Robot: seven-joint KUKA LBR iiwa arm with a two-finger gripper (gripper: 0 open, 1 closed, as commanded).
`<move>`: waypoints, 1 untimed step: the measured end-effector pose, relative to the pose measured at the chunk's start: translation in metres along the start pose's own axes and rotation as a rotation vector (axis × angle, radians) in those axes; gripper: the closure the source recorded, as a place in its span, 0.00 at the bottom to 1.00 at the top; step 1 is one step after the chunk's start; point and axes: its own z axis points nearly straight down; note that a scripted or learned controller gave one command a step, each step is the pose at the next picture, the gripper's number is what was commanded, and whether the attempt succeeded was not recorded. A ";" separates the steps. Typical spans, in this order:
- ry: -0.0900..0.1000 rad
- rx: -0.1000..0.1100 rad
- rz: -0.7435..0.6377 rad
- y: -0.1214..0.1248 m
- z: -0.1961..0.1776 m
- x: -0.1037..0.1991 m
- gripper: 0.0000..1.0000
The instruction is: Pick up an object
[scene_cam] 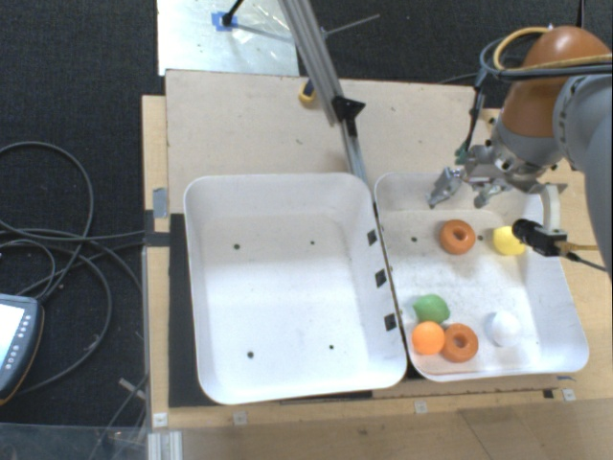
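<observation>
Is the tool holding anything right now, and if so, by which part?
Nothing is held. The tool hangs open above the far end of the right bin, with no object between its fingers; the nearest orange ring lies free below.

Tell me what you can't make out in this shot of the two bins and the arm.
- Gripper, camera view: its fingers look spread with nothing visible between them, but the fingertips are small and blurred.
- Yellow ball: its right side is covered by a black part of the arm.
- Orange ball and orange ring: too small to tell whether they touch.
- Arm: cut off by the right edge.
</observation>
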 end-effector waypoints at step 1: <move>0.000 0.001 0.005 0.003 0.049 -0.009 0.00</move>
